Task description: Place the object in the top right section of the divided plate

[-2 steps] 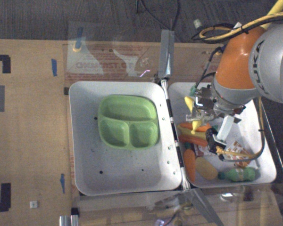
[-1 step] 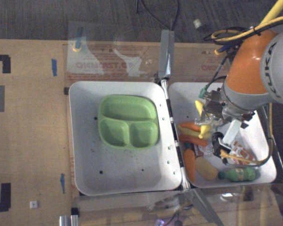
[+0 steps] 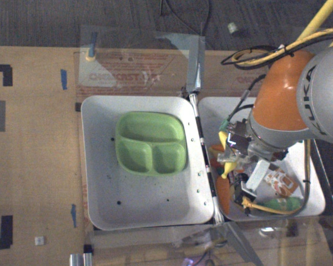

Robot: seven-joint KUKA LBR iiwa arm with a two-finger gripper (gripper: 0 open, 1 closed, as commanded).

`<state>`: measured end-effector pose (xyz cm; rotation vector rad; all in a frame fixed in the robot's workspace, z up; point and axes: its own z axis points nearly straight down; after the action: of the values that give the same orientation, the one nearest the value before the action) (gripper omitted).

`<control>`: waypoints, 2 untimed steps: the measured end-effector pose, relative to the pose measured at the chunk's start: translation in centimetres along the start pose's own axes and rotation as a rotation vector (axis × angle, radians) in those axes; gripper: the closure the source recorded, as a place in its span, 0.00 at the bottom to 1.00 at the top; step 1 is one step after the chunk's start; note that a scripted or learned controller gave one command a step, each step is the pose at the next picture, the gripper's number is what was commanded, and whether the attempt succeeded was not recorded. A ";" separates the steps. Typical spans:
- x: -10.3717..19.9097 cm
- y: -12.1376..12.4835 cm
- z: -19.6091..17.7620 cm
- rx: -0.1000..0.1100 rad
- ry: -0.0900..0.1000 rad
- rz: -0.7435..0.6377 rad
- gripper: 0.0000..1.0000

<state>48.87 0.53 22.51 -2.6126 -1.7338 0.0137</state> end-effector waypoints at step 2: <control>1.5 -0.9 -3.0 -0.004 -0.002 0.255 1.00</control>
<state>48.70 2.26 25.56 -2.8164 -1.3899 0.0141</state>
